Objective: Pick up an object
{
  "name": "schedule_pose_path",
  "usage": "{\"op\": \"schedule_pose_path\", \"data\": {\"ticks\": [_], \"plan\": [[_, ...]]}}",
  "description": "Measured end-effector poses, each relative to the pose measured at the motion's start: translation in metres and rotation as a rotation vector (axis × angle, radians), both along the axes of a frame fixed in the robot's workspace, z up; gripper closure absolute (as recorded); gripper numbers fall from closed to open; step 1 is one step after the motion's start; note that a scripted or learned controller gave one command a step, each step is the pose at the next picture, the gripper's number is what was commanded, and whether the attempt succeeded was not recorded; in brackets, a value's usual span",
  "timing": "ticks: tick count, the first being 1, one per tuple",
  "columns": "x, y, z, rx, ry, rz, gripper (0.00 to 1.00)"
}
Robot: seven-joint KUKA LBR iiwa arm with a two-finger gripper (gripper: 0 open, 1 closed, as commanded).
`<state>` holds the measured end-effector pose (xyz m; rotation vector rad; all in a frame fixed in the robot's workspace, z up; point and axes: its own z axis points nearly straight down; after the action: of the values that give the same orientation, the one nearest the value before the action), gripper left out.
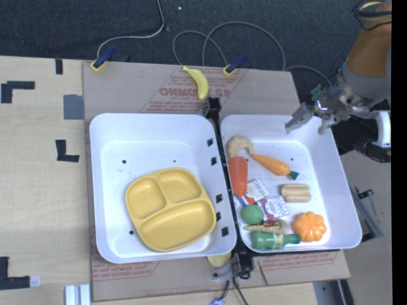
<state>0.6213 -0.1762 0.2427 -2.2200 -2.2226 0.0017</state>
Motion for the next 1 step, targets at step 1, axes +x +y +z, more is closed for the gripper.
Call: {"op": "schedule_pose_path", "data": {"ticks": [1], "plan": [[-0.0289, -0.0080, -0.1408, 0.004, 0.016, -0.002, 0.00]]}}
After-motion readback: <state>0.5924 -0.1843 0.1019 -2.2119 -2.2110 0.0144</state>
